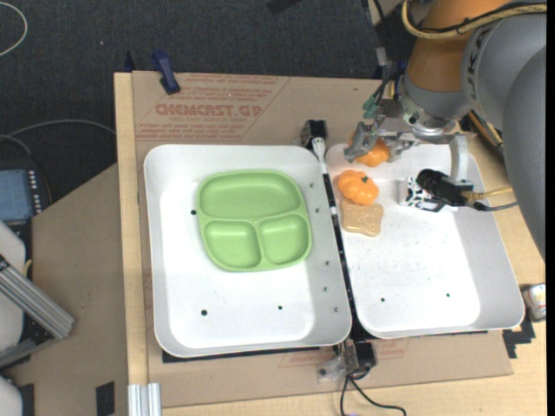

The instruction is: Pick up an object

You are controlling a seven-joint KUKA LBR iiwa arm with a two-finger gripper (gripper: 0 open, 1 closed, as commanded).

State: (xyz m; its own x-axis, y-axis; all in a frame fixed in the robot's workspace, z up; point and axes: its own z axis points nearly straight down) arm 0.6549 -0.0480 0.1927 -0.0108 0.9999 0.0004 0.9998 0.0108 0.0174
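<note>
My gripper hangs over the far left corner of the right bin. A small orange object sits between its fingers, and they are shut on it. Just in front of it, a little orange pumpkin lies on the bin floor near the left wall. A tan, biscuit-like piece lies against the pumpkin's near side. Both are apart from the gripper.
The left bin holds a green divided plate with three compartments. The bins meet along a dark seam. The arm's orange band and grey body fill the upper right. Cardboard lies under the bins.
</note>
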